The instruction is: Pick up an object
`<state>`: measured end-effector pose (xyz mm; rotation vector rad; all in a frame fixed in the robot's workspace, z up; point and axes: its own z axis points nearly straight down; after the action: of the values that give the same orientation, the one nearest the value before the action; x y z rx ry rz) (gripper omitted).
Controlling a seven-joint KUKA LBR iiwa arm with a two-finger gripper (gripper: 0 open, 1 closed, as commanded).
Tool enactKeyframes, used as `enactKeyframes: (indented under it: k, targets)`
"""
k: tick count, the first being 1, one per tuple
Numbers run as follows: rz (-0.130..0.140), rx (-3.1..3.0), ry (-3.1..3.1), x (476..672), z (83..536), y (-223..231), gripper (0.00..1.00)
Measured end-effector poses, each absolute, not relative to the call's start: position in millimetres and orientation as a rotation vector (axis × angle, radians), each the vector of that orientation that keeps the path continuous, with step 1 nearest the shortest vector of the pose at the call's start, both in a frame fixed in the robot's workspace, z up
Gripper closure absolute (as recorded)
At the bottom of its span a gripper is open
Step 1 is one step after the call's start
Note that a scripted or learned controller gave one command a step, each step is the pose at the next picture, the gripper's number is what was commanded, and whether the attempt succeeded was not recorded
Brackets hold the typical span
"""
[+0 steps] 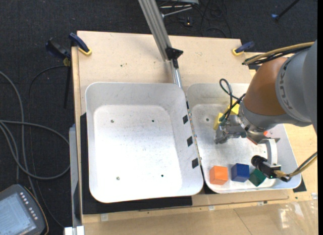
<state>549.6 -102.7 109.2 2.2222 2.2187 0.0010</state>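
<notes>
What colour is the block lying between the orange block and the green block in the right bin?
Blue: the small blue cube, seen in the camera view.

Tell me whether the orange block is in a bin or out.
In: the orange block rests on the right bin's floor near its front wall.

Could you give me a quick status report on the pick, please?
Gripper down in right bin, nothing visibly held. Orange block, blue block, green block along near edge, apart from gripper. Nothing blocking them.
</notes>
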Motion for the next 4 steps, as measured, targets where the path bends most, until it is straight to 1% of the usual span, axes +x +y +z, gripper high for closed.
enactKeyframes:
  k: [1, 2, 3, 4]
  targets:
    - [0.006, 2.214, 2.220, 554.6, 172.4, -103.2, 1.00]
    - [0.006, 2.214, 2.221, 552.9, 216.1, -101.0, 1.00]
    - [0.003, 2.216, 2.222, 554.1, 232.8, -100.9, 1.00]
    - [0.004, 2.211, 2.230, 557.4, 238.8, -52.5, 1.00]
